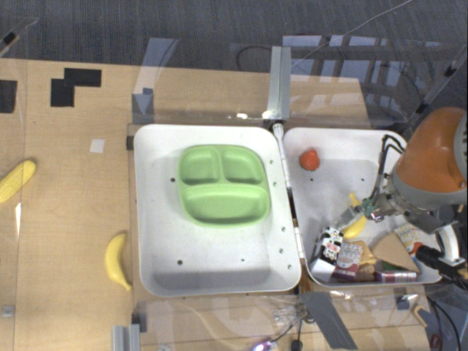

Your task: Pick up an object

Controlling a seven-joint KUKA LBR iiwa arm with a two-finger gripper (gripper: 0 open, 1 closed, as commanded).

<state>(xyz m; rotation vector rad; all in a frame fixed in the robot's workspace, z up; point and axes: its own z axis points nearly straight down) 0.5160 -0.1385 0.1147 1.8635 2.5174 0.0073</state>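
Green moulded plate (222, 184), three compartments, left bin (157, 218).

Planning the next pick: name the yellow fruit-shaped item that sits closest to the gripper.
The small yellow banana in the right bin, right beside the gripper. The other banana and the corn cob lie on the bench, outside both bins.
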